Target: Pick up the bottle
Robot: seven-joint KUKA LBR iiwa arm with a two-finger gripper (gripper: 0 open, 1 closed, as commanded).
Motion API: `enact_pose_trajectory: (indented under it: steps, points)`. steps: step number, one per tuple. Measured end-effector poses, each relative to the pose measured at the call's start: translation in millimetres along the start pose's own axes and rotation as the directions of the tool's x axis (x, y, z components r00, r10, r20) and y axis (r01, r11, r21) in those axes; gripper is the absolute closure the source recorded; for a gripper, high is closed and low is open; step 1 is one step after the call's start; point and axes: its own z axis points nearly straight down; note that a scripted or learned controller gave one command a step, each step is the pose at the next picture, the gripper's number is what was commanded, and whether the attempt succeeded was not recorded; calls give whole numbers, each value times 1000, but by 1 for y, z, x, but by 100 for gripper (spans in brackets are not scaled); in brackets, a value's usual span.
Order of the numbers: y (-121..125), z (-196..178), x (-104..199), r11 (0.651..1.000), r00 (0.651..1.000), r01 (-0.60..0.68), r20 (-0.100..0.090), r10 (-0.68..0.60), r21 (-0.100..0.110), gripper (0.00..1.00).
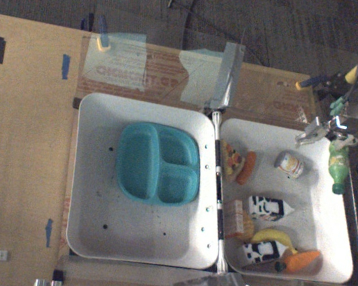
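Green bottle (337, 170) at the right bin's (345, 233) far right wall, directly under the end effector (335, 132).
Whether the end effector grips it cannot be told. Probably light, rigid, slick plastic; the narrow upper body offers the best hold.

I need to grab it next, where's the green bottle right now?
The green bottle stands at the right bin's far right edge, under the gripper, right of the small can.

The green bottle (337, 170) looks glossy plastic (as do both white bins (83, 218)).
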Motion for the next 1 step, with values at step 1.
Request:
enact_pose_trajectory:
  steps: [1]
  points:
    - [61,68,-66,999,999,-42,2,42,-3,0]
